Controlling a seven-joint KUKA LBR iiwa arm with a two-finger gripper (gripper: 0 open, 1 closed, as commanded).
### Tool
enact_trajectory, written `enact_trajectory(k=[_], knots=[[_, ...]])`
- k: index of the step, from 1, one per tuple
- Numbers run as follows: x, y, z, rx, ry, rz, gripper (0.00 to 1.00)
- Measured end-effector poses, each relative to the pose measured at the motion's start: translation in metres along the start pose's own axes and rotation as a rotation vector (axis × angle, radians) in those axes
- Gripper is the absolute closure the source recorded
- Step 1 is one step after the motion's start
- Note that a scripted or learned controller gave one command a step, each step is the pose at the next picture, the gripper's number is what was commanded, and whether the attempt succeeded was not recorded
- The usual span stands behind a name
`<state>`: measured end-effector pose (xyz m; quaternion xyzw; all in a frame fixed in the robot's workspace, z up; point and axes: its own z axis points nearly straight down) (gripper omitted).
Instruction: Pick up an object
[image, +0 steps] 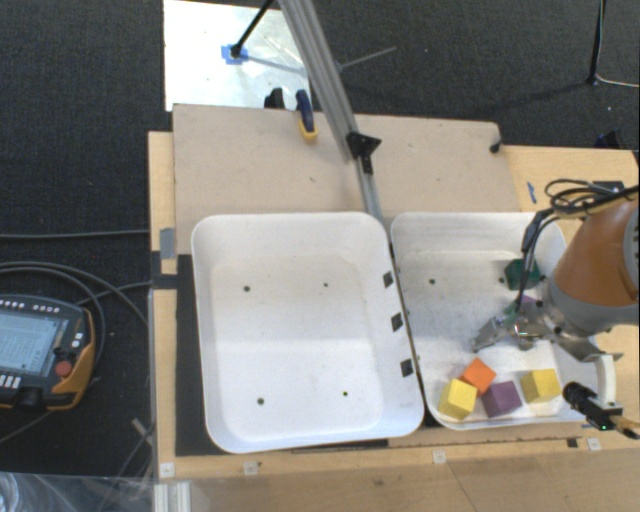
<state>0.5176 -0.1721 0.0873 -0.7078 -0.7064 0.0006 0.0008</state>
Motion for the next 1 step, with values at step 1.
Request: enact_trajectory(k=[1], knots=[[-0.0396,0.0809,-0.0052,-0.011,-0.006,-0.007,0.0]])
